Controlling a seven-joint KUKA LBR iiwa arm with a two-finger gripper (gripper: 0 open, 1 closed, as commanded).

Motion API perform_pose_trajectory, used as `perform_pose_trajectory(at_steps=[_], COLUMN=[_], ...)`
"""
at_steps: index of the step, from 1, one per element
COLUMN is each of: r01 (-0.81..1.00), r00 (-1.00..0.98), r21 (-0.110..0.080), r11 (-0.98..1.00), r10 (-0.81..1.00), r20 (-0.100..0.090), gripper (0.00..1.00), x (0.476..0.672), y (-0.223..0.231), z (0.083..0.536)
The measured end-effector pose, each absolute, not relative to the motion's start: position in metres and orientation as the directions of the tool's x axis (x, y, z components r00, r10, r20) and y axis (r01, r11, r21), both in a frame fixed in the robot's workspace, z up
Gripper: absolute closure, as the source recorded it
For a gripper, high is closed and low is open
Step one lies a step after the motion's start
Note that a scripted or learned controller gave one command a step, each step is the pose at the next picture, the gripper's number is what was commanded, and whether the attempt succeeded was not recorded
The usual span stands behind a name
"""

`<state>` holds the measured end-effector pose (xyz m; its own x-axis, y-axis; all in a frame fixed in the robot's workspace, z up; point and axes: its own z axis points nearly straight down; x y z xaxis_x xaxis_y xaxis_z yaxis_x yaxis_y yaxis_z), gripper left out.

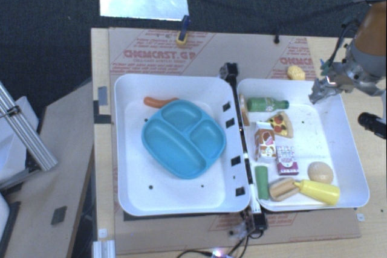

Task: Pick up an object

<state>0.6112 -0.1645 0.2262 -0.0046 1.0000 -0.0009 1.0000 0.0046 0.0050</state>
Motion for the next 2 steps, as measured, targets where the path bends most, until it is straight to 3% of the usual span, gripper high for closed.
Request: perform_pose_trajectory(at_steps=[2], r01=[1.000], r00=[-0.009], r21=[0.001], r11=[0.009], r10=[1.000], r20=[0.002], gripper=[1.00], x=[0.589], y=[-0.063], z=[0.238])
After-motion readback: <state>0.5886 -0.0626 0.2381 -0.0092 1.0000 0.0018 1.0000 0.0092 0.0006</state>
